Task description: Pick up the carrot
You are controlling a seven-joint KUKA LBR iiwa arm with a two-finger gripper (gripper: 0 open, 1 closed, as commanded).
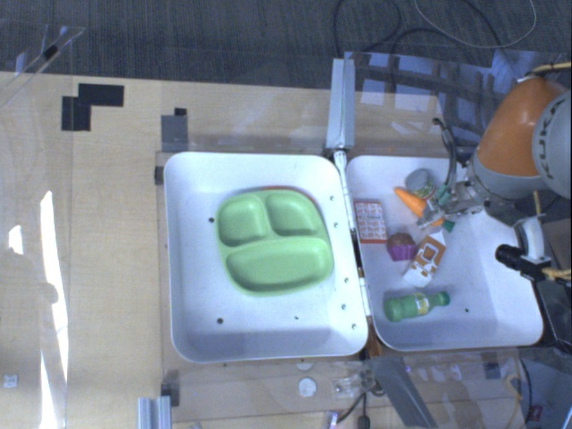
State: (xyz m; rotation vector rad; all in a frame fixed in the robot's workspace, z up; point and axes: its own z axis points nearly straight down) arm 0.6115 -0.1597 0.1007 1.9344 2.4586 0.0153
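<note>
**Jaws at the carrot, right bin**

The desk [107, 266] carried two white bins side by side. The left bin [192, 320] held a green tray [271, 240] with three sections, lying near the bin's middle.

The right bin [500, 315] held the loose items. The carrot [411, 201] lay in the upper part of this bin, its thin end pointing toward the left bin and its thick end toward the arm. A grey can [419, 182] lay just above the carrot, touching or nearly touching it. A red-and-white card [370, 221] lay flat at the bin's left wall. A purple block [399, 245] sat near the bin's centre, with an orange-and-white packet [426, 257] just beside it on the right. A green bottle [416, 305] lay on its side in the lower part of the bin, cap toward the right.

The arm [523, 141] reached in from the right, its orange band above the wrist. The jaws [444, 206] were low over the right bin, just beside the carrot's thick end and above the packet. Their opening could not be told from this view, nor whether they touched the carrot.
</note>
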